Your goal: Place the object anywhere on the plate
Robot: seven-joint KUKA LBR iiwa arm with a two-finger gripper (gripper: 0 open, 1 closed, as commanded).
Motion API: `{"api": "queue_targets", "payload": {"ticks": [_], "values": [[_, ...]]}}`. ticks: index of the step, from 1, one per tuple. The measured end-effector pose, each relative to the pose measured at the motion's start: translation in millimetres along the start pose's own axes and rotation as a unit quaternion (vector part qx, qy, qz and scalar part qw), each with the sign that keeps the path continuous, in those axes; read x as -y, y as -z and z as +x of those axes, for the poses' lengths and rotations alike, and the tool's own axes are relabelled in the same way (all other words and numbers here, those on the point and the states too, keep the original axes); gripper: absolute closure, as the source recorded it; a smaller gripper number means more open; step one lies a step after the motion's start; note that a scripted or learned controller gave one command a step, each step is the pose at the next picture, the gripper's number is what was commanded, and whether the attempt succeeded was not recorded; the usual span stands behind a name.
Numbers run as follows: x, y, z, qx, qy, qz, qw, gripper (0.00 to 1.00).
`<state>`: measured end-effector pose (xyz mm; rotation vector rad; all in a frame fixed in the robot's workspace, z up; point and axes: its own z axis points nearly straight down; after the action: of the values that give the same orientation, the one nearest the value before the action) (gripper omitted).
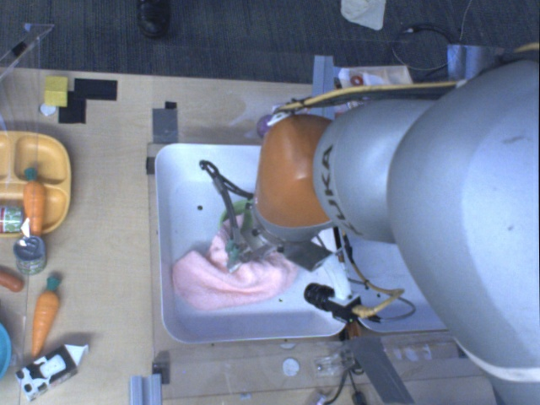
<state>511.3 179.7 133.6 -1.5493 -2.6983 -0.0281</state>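
Reaching in from the right of the frame with the grey arm (pixel 439 192), blocking nearly all of the right bin (pixel 384 264) from sight. Pressing the gripper (pixel 236 247) down onto the top of the pink cloth (pixel 211 281), low in the middle of the left bin (pixel 181 175). Impossible to tell whether spread, pressed together or pinching the fabric, with the orange band (pixel 291 171) crowding in just above. Showing a scrap of something green (pixel 239 209) just above the cloth, beside the gripper. Lying well apart from the yellow plate (pixel 51 154) at the left edge, with the bin wall and bare bench between. Carrying 1 carrot (pixel 32 205) in a plate compartment. Cluttering the bench below the plate with a small jar (pixel 29 256), 1 loose carrot (pixel 44 310) and a cow-patterned carton (pixel 51 368) at lower left. Keeping 1 yellow block (pixel 56 91) and some black blocks (pixel 94 91) at upper left.
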Motion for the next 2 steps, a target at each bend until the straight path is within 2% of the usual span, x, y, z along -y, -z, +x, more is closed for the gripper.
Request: {"api": "queue_targets", "payload": {"ticks": [1, 2], "values": [[-32.6, -16.8, -40.1, 0.006, -0.016, -0.016, 0.9997, 1.00], [2.3, 56.7, -87.0, 0.014, -0.056, -0.006, 0.9983, 1.00]]}}
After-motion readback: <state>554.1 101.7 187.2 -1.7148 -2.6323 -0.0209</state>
